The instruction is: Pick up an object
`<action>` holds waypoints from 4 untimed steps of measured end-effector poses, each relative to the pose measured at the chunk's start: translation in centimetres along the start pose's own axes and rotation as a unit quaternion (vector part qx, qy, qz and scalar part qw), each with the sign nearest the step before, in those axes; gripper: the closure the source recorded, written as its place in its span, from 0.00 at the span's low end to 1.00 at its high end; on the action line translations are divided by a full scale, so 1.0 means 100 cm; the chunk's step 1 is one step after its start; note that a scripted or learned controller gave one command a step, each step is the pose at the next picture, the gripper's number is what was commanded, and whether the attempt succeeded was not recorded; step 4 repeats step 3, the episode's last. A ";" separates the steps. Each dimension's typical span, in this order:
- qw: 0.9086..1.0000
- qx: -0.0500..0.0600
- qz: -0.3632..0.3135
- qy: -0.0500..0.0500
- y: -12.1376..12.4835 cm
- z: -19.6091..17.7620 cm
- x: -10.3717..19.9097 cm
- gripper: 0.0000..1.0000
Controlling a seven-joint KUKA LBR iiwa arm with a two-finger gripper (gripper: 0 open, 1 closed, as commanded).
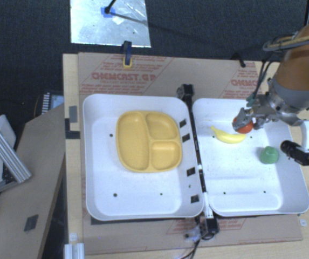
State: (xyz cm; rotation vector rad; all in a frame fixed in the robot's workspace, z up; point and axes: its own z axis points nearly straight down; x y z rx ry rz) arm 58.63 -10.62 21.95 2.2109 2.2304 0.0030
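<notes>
Camera view — left bin [97, 144]: yellow tray [148, 141] | right bin [251, 193]: banana [228, 137], green object [269, 155] | gripper [245, 124] grasping red object [244, 127]

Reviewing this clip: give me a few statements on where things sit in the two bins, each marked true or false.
1. The yellow divided plate lies in the left bin. True.
2. The banana lies on that plate. False: it is in the right bin.
3. The green object is in the right bin. True.
4. The gripper hangs over the left bin. False: it is over the right bin, by an orange-red object.
</notes>
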 end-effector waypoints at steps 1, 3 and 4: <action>1.000 -0.001 0.000 0.000 0.020 -0.010 0.049 1.00; 1.000 -0.001 -0.001 0.001 0.058 -0.020 0.160 1.00; 1.000 -0.001 -0.001 0.001 0.058 -0.020 0.160 1.00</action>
